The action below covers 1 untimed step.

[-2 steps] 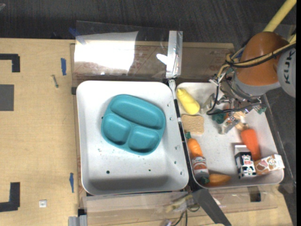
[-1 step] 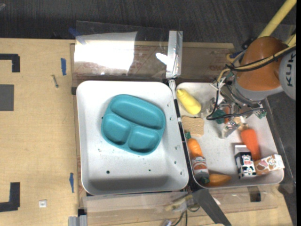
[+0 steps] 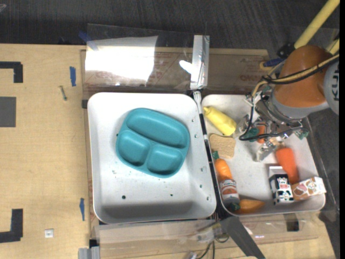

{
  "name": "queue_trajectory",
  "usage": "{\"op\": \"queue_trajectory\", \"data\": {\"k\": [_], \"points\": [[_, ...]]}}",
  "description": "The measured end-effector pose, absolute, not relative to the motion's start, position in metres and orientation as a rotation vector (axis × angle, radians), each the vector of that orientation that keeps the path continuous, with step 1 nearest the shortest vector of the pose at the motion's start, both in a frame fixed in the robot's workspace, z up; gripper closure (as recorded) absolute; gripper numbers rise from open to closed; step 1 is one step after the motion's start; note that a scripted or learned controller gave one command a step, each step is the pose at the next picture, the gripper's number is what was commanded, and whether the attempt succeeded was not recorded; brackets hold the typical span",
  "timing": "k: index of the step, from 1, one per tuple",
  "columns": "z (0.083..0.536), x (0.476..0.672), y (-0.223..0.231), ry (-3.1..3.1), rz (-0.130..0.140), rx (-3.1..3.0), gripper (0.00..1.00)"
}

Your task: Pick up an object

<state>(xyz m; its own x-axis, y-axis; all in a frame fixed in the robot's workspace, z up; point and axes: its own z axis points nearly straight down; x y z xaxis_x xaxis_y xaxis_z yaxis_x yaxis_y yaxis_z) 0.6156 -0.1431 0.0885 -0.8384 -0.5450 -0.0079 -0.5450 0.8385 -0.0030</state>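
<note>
Claw (image 3: 262, 144) hangs low in right bin (image 3: 319, 198), mid-right of frame, poised just left of carrot (image 3: 287, 162) w/ toast (image 3: 223, 145) further left. Can't tell if it's open or gripping. Teal tray (image 3: 153, 141) sits alone in left bin.

Bright overhead light glares off the clear plastic sheet (image 3: 137, 61); soft focus.

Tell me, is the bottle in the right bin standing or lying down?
Lying down: the bottle rests lengthwise along the right bin's left wall.
</note>
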Motion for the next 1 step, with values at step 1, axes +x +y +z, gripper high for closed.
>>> {"op": "queue_trajectory", "data": {"k": [1], "points": [[0.0887, 0.5985, -0.1485, 3.005, -0.002, -0.881, 0.00]]}}
